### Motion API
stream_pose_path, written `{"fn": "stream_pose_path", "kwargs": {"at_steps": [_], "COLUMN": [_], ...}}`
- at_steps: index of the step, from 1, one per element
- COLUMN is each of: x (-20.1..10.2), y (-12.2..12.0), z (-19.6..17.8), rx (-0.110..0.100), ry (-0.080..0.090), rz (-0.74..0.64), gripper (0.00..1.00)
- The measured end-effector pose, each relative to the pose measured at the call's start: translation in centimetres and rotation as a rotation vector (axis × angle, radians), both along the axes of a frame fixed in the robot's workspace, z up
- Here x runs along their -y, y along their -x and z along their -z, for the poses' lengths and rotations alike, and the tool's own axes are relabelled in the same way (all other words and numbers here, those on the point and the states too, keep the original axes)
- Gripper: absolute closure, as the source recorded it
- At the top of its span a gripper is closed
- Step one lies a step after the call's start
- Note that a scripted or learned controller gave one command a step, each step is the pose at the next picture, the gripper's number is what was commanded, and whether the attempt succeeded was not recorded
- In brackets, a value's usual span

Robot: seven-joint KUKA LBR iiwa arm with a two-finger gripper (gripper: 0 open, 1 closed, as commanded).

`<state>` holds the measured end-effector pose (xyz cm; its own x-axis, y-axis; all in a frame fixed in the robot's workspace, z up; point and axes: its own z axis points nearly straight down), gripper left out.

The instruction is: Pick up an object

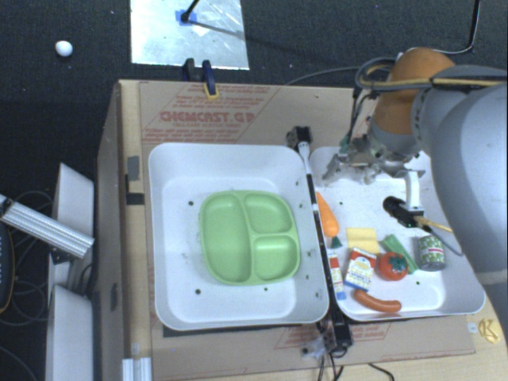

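My gripper [352,167] hangs over the far left corner of the right bin [456,296], under the grey wrist with the orange band. Nothing shows between its tips. Toward the front of that bin lie an orange carrot [328,219], a yellow block [363,238], a red and white box [359,269], a red tomato [393,266] with a green piece [395,245] behind it, a small can [431,252] and a red sausage [378,301]. The carrot is the closest item, a short way in front of the gripper.
The left bin [171,213] holds a green divided plate [248,236]. A black rail [316,228] runs between the two bins. Both bins sit on a brown cardboard sheet [206,109]. A small blue and white item [338,275] lies by the rail.
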<state>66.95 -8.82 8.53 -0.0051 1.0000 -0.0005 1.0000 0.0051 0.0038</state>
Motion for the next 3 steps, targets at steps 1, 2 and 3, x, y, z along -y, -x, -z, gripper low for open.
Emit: {"fn": "stream_pose_path", "kwargs": {"at_steps": [1, 2, 3], "x": [2.1, 1.9, 1.9], "y": [6.5, 11.5, 11.3], "z": [0.1, 0.1, -1.0], "rx": [-0.003, -0.003, 0.001], "ry": [0.000, 0.000, 0.000], "rz": [0.003, 0.004, 0.003], "gripper": [0.00, 0.00, 1.00]}}
